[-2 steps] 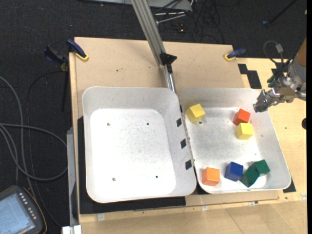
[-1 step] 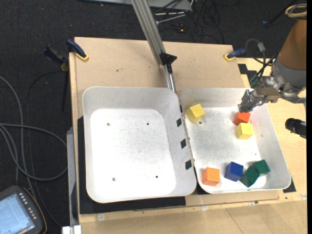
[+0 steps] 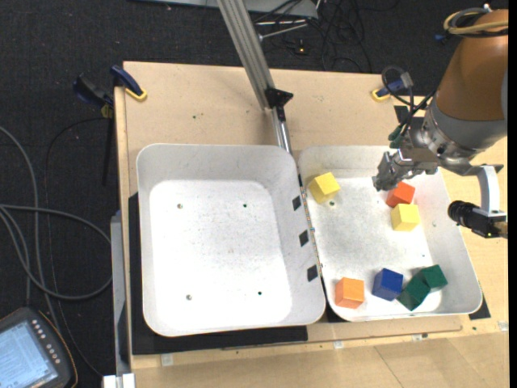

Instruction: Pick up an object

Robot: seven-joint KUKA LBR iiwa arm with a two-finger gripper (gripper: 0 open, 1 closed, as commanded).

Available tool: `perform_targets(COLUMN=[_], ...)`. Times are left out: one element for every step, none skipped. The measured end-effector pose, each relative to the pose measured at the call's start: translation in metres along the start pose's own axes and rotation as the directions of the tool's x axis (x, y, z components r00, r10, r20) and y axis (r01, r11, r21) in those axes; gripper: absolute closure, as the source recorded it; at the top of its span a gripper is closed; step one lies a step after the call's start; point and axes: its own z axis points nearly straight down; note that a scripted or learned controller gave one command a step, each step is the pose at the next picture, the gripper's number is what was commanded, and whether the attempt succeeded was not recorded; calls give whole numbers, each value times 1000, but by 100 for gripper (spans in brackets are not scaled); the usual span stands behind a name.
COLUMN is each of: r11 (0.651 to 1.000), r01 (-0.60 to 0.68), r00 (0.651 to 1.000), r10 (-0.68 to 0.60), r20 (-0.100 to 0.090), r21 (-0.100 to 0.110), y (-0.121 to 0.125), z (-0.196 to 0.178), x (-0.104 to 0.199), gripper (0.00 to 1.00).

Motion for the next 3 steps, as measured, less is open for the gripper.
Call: perform_targets(r11=[1000,1000,1000], r01=[2,1,0], r00=[1000,1000,1000], r10=[-2,-1,0], r20=[0,0,0], r21=[0,1,2], y=[-4,-17,-31], z=[-2,-2,2], x=[58,115,170], gripper=[100,100,100])
